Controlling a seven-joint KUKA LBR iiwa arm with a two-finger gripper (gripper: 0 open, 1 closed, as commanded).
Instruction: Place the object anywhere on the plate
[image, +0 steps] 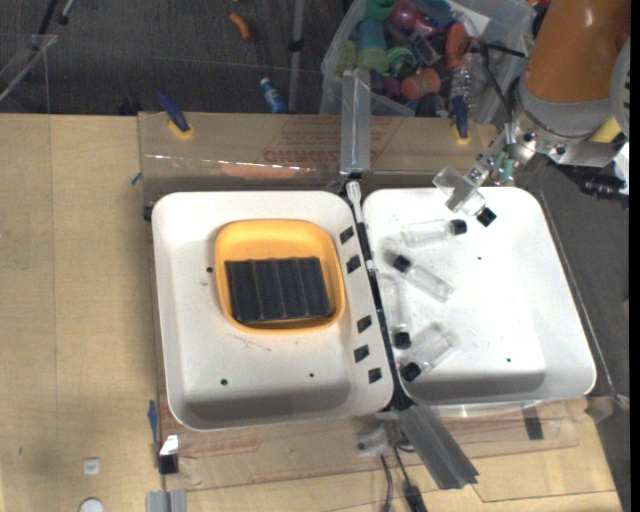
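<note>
On the tabletop (70, 300), the left bin (190, 390) holds an orange plate (278, 238) with a dark ribbed slab (278, 290) lying on it. The right bin (520, 330) holds three clear vials with black caps: one (432, 231) near the back, one (420, 277) mid-bin, one (425, 352) toward the front. Above the right bin's far edge, the gripper (472, 188) hangs with its fingers grasping a fourth clear vial (458, 190).
</note>
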